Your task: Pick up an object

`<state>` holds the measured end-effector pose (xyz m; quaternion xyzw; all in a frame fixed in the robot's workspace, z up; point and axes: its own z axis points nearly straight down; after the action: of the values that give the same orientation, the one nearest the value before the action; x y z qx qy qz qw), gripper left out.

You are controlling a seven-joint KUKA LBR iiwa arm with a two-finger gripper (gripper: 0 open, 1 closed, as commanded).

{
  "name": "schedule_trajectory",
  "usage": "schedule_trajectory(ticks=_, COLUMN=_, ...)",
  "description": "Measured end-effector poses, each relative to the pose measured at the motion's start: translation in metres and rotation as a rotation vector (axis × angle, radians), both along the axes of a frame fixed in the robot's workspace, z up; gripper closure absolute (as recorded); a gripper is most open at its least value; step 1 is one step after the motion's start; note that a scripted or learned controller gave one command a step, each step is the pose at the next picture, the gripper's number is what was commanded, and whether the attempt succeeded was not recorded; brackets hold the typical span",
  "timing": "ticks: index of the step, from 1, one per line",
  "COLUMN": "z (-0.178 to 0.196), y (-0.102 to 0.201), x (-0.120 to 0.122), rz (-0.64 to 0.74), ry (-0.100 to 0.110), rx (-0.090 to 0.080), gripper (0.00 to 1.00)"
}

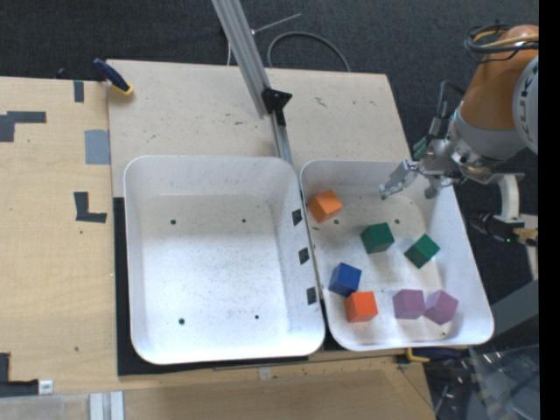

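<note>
Hovering spread and empty, the fingers [409, 180] haven't picked anything yet; nearest candidates are the green cube [378, 237] just below them and the orange cube [325, 205] off to their left.

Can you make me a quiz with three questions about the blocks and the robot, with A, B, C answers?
1. Where are the blocks?
A. In the left bin
B. In the right bin
C. On the floor

2. How many purple blocks are there?
A. Two
B. None
C. Five

3. What is the gripper doing?
A. Carrying a blue block
B. Pressing on an orange block
C. Hanging over the right bin with nothing between its fingers

Answers:
1. B: all seven blocks lie in the right bin, beside the left bin.
2. A: two purple blocks sit side by side at the near edge.
3. C: the gripper is at the bin's far corner, apart from every block, fingers spread.
</note>
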<state>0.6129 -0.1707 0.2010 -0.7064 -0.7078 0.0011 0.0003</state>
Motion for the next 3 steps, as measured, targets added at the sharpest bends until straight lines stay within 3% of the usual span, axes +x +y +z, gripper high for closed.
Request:
schedule_trajectory(ticks=1, z=-0.072, y=0.048, x=-0.029, rz=0.001, ry=0.002, rx=0.001, gripper=0.00)
schedule_trajectory(ticks=2, z=-0.110, y=0.017, x=0.061, rz=-0.001, ry=0.010, rx=0.002, gripper=0.00)
schedule_trajectory(ticks=3, z=-0.106, y=0.045, x=0.020, rz=-0.001, ry=0.002, rx=0.001, gripper=0.00)
